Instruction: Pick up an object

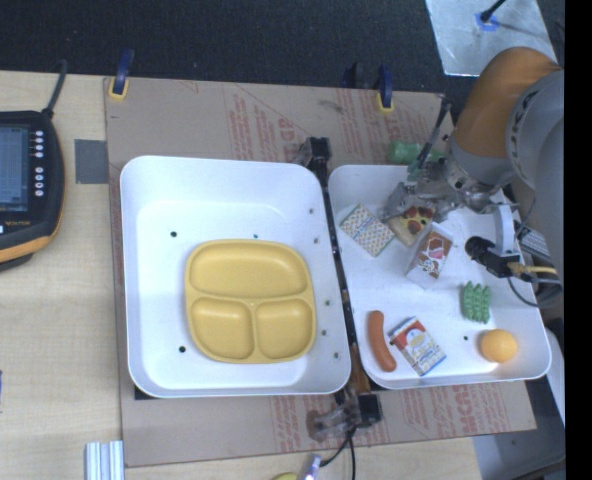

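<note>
my claw [416, 200] is low at the far end of the right bin [536, 368], right over a slice of pizza [408, 226] and just beside a patterned packet [367, 230] and a small carton [431, 253]. i cannot tell how my claw is set from here. nothing looks lifted, so i judge the pick is not yet done. the sausage [380, 340], orange ball [497, 346] and green piece [475, 301] lie nearer. the yellow tray [250, 300] sits in the left bin [146, 268].
</note>
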`<state>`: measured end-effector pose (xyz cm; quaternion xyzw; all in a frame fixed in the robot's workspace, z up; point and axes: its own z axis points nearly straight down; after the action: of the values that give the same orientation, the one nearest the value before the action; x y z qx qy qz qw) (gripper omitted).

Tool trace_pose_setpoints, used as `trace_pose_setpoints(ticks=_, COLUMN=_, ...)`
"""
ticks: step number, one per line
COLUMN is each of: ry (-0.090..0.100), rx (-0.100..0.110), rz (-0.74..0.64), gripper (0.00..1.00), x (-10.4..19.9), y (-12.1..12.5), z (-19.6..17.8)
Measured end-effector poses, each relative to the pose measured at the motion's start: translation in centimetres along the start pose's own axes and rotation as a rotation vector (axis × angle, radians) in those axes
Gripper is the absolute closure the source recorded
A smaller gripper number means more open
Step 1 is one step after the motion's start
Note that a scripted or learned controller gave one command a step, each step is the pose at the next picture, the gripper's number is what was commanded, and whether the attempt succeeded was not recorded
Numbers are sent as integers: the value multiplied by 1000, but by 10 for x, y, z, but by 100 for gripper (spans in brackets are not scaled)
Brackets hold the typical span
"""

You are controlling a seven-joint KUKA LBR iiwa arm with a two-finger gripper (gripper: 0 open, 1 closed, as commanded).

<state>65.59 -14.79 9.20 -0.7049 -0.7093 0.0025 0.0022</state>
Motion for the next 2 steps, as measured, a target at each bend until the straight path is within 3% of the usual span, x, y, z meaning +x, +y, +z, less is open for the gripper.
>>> trace_pose_setpoints(ticks=1, ry=0, rx=-7, rz=4, gripper=0, x=-53, y=0, z=-62)
trace_pose_setpoints(ticks=2, ry=0, rx=-2, rz=1, gripper=0, x=-18, y=-32, z=1)
